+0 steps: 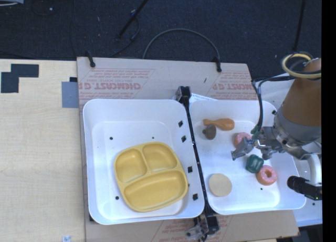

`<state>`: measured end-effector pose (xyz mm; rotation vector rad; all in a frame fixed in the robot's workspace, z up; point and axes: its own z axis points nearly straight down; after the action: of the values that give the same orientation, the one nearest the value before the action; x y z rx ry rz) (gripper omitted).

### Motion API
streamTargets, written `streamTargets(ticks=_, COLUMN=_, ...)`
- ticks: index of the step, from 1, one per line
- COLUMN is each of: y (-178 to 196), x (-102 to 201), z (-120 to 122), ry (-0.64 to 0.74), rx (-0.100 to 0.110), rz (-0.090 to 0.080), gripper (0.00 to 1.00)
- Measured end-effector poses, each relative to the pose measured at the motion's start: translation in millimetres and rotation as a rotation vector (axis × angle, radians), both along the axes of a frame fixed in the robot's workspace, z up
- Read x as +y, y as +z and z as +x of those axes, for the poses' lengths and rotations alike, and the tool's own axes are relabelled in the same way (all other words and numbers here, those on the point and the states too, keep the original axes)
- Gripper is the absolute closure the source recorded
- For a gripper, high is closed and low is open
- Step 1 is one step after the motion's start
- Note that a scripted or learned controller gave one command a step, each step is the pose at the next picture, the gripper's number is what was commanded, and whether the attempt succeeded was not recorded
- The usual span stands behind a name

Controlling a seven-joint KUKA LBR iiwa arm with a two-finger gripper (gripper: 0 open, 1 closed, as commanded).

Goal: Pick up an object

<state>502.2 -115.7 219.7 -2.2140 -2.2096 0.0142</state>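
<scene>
The right bin (pixel 283 200) holds several small items. A tan drumstick-shaped piece (pixel 220 124) lies at the back with a small brown lump (pixel 209 132) beside it. A pink ring (pixel 241 139) sits near the middle, a green block (pixel 254 164) and a pink-and-orange donut (pixel 266 175) lie to the right, and a pale round cookie (pixel 220 185) lies at the front. My gripper (pixel 249 153) hangs low over the bin, between the pink ring and the green block. It is open, and nothing sits between its fingers.
The left bin (pixel 100 120) holds a yellow divided tray (pixel 151 175). A black divider (pixel 190 146) runs between the two bins. The grey arm with its orange band (pixel 304 99) comes in over the right bin's far right side, with cables behind it.
</scene>
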Motion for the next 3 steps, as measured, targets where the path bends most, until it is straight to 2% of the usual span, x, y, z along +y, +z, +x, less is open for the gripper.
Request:
streamTargets(ticks=1, y=6, x=0, z=2, ry=0.002, rx=-0.012, rz=-0.002, gripper=0.00)
streamTargets(ticks=2, y=-57, x=-3, z=5, ry=0.002, rx=-0.007, rz=-0.001, gripper=0.00)
streamTargets(ticks=3, y=-104, x=-5, z=-4, ry=0.001, rx=-0.007, rz=0.000, gripper=0.00)
